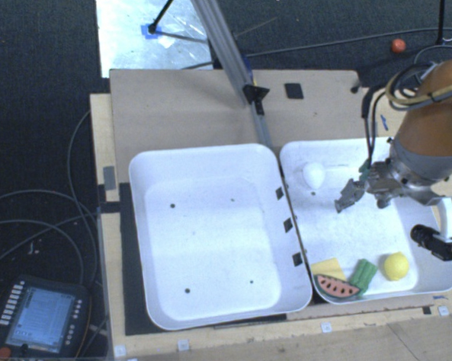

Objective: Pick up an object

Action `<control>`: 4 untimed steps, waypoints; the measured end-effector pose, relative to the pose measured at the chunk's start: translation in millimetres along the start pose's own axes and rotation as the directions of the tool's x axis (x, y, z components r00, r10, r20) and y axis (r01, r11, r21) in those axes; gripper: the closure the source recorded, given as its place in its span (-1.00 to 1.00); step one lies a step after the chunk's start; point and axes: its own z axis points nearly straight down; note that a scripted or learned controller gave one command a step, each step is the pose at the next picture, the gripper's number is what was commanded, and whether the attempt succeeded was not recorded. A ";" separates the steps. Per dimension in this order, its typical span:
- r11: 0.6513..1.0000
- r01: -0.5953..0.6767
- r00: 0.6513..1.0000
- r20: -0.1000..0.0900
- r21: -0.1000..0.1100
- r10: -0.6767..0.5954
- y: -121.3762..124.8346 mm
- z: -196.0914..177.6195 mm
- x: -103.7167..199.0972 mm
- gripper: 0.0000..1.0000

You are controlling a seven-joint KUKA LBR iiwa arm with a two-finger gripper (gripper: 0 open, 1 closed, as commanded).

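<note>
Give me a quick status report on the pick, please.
Tool above right bin, nothing held. Lemon, green piece, watermelon slice untouched.

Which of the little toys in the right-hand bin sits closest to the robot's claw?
The white egg-like object, alone in the bin's upper part, left of the gripper. The watermelon slice, green piece and lemon cluster at the bottom edge, farther away.

The left bin (214,238) offers broad open floor. In the right bin (351,229), the middle floor is open, while a watermelon slice (337,286), yellow block (328,268), green object (362,275) and lemon (395,265) crowd the near wall. A white ball (314,174) sits near the far-left corner. The end effector (356,193) hangs above the bin's centre.
</note>
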 end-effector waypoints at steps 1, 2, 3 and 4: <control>1.000 0.000 1.000 0.002 -0.008 0.000 60.4 -182.7 -26.4 -1.00; 1.000 -0.001 1.000 -0.001 0.009 0.001 49.3 55.6 -23.5 -1.00; 1.000 -0.003 1.000 0.003 -0.008 0.003 24.1 -64.1 -74.0 -1.00; 1.000 0.000 1.000 0.001 -0.001 0.000 23.8 -70.4 -71.9 1.00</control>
